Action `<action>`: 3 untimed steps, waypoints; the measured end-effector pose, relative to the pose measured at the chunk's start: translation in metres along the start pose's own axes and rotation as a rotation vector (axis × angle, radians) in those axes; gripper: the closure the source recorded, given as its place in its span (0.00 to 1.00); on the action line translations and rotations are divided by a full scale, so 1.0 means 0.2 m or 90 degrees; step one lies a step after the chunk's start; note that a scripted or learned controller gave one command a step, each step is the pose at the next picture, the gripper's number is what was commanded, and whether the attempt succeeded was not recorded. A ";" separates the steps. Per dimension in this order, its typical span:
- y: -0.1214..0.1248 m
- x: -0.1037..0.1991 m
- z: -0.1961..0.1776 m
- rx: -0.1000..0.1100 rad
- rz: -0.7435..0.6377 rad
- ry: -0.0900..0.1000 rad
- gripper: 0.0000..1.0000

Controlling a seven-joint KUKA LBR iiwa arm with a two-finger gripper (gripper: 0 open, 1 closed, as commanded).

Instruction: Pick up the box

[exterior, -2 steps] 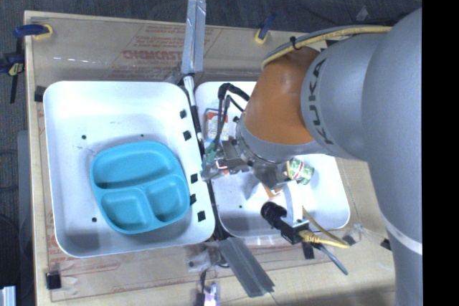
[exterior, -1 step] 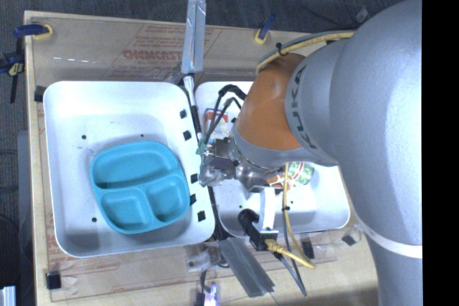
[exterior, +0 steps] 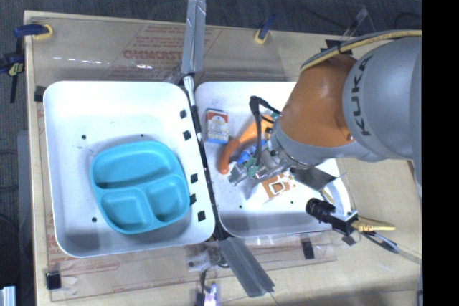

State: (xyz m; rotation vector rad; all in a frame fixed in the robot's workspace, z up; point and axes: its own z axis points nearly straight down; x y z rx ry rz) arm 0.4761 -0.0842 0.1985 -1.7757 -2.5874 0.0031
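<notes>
A blue divided tray (exterior: pixel 138 185) lies in the left bin (exterior: pixel 64 104); in the right bin (exterior: pixel 237 226) the box (exterior: pixel 216 125) sits far-left, beside a carrot (exterior: pixel 237 147); the claw (exterior: pixel 247 172) hangs near it.

Bench (exterior: pixel 107 39): pale wood top with a clear sheet over it, red print showing at the far side. Two white bins sit on it side by side, touching along the middle: left bin (exterior: pixel 64 125), right bin (exterior: pixel 237 226). Blue clamp (exterior: pixel 29 31) at the far left corner, another clamp (exterior: pixel 265 31) on the far edge. Grey bar (exterior: pixel 192 36) runs from the far edge toward the bins' seam.
</notes>
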 end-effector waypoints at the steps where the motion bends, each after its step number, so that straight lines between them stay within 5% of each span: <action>1: 0.14 0.25 -0.08 -0.002 -0.025 -0.001 1.00; 2: 0.15 0.25 -0.13 -0.002 -0.028 -0.001 1.00; 3: 0.43 0.32 -0.34 -0.002 -0.004 -0.001 1.00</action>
